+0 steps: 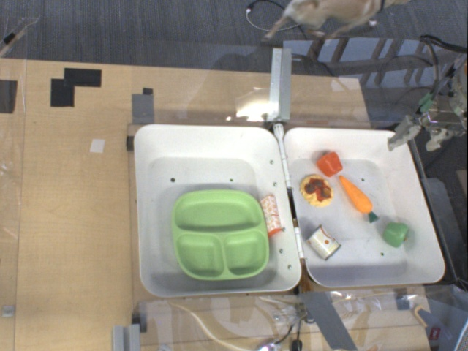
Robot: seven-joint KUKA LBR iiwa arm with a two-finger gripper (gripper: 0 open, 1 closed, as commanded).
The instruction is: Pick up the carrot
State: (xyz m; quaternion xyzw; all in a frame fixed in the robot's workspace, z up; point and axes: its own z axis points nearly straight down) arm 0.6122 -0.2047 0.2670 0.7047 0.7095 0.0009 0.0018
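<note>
The carrot (355, 194) is orange with a small green tip and lies at a slant in the middle of the right bin (420, 258). My gripper (414, 139) hangs over the bin's far right corner, well up and to the right of the carrot. Its two grey fingers (398, 135) stand apart, open, with nothing between them.
Around the carrot lie a red-orange chunk (329, 163), a round pizza-like piece (317, 190), a green cup-like toy (395, 233) and a small silver-white packet (323, 242). The left bin (153, 196) holds a green divided plate (219, 232) and a red-white wrapped item (271, 214).
</note>
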